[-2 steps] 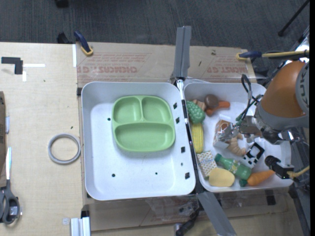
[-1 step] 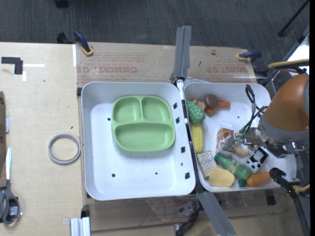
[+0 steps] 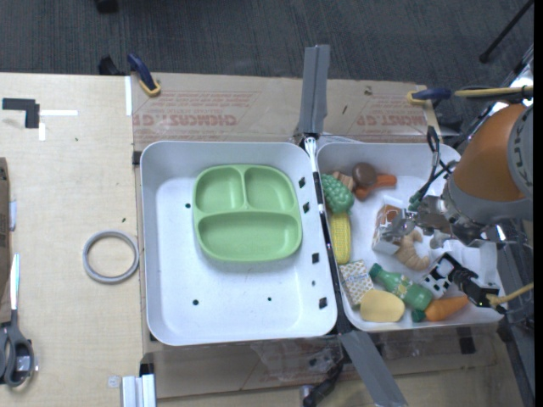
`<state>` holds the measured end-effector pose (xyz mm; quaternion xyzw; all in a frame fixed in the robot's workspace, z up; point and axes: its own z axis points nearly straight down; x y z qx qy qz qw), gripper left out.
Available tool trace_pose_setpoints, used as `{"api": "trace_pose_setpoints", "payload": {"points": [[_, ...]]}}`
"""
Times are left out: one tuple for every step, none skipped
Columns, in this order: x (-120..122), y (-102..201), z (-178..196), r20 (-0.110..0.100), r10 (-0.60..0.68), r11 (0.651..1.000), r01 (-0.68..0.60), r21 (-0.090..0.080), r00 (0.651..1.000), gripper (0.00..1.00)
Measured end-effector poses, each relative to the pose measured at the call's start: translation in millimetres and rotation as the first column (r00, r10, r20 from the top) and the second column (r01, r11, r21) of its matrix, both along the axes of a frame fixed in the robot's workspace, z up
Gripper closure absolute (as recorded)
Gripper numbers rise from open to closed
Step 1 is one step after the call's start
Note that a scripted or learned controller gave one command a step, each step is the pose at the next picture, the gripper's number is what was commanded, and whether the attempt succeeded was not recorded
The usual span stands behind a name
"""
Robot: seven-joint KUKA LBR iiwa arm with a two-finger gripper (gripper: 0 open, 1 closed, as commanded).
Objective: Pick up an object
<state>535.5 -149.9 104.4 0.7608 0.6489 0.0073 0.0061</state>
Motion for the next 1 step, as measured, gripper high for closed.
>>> {"api": "trace_pose_setpoints", "payload": {"points": [[30.3,-5.2,0.3,0.0,0.106,0.994,-0.106,-0.005,0.994,0.0]]}}
